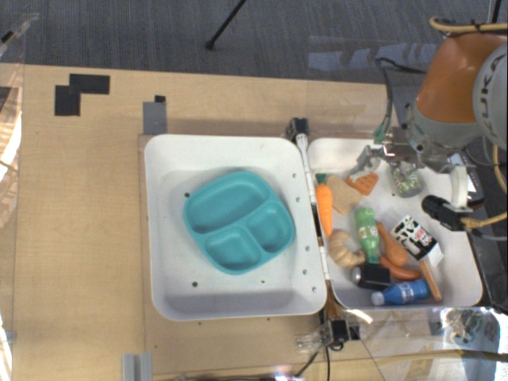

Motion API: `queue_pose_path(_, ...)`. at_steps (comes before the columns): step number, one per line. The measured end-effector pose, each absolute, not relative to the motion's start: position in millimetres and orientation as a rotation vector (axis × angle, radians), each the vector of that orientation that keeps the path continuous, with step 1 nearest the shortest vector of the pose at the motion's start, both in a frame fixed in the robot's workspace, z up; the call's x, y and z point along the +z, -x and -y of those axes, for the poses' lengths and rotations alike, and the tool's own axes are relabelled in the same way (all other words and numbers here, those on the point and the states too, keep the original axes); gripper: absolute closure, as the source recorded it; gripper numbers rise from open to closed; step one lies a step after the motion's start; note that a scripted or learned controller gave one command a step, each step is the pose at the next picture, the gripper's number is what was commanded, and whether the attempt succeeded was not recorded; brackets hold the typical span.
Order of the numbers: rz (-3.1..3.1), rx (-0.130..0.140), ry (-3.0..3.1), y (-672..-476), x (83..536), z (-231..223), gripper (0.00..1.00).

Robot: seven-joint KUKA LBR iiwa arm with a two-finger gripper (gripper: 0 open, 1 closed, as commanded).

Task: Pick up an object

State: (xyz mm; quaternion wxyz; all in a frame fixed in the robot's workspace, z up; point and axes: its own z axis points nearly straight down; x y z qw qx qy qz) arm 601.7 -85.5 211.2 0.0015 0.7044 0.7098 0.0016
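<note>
My gripper (387, 160) hangs over the back of the right bin (468, 292), under the arm's orange band. An orange slice-shaped piece (365, 183) and a beige piece (343, 194) lie just to its left and below. A carrot (324, 205) rests along the bin's left wall. A green bottle (366, 233) lies in the middle, with a tan croissant-like piece (344, 248) beside it. Near the front are a black item (371, 275), an orange sausage shape (394, 255) and a blue bottle (405, 294). A black-and-white carton (415, 236) sits to the right.
The left bin (167, 292) holds a teal divided plate (238, 221). A ridge with a black post (298, 127) at the back separates the two bins. The arm's body and cables (464, 205) crowd the right bin's right side.
</note>
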Motion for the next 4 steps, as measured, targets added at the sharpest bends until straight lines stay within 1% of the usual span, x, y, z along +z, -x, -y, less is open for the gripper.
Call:
queue_pose_path(1,-2.353,0.002,-2.068,-588.4,90.2,95.1,0.0)
queue_pose_path(2,-2.357,0.01,-2.057,-591.3,102.2,91.5,1.0)
queue_pose_path(3,-2.243,0.022,-2.181,-620.8,222.4,51.6,1.0)
queue_pose_path(4,-2.248,0.015,-2.178,-620.3,228.5,52.4,1.0)
